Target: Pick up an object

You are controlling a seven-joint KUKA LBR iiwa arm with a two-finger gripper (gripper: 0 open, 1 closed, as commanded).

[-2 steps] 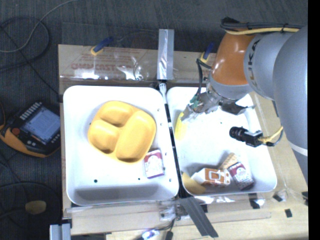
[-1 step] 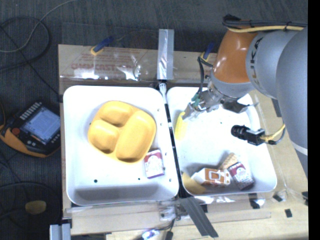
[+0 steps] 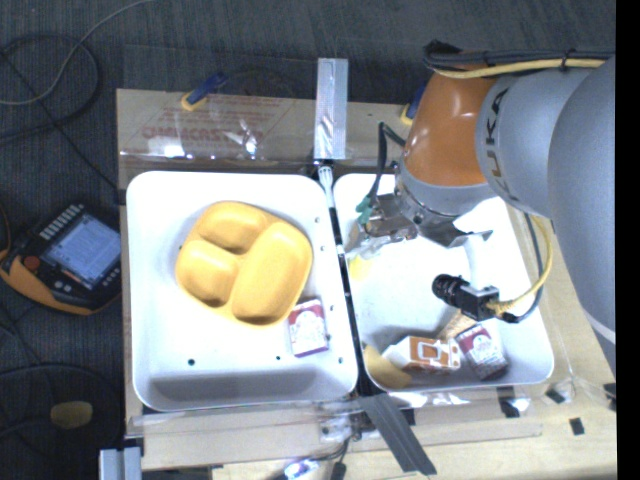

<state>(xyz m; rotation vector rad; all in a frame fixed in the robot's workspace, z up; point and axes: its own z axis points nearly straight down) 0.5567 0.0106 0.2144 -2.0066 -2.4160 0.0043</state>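
Note:
My gripper [image 3: 372,230] hangs low in the right bin [image 3: 520,268], close against that bin's left wall near its back corner. The orange band of the wrist covers it from above. Along the right bin's front wall lie an orange-and-white carton [image 3: 432,353], a dark red packet [image 3: 482,349] and a yellowish item [image 3: 388,370]. In the left bin [image 3: 150,298] sits a big yellow lumpy object [image 3: 243,260], with a small red-and-white carton [image 3: 308,328] at its front right.
The divider between the bins [image 3: 340,268] runs just left of the gripper. A clear plastic sheet [image 3: 215,128] lies on the bench behind the left bin. An orange handheld pendant [image 3: 65,258] rests on the floor at left.

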